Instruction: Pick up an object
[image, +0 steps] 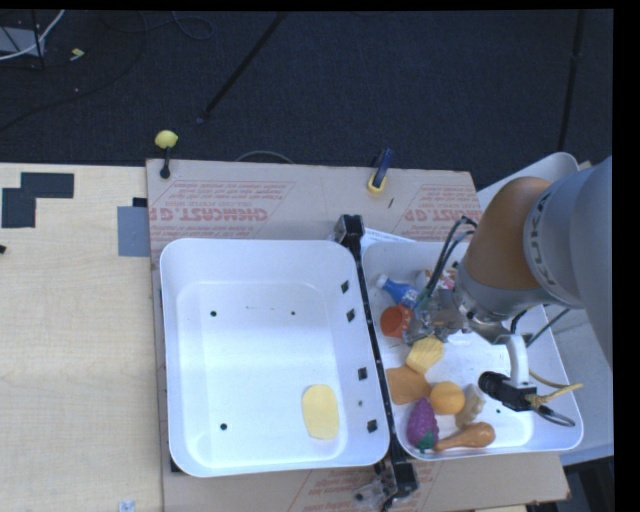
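Two white bins (190, 300), one yellow piece (321, 411) left, about seven toys (425, 355) right

A pale wooden bench (70, 340) bears a printed cardboard sheet (260, 200), on which two white bins (180, 300) sit.

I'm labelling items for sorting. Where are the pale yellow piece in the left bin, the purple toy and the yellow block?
pale yellow piece (321, 411), camera view, its middle.
purple toy (422, 423), camera view, its body.
yellow block (425, 355), camera view, its top face.
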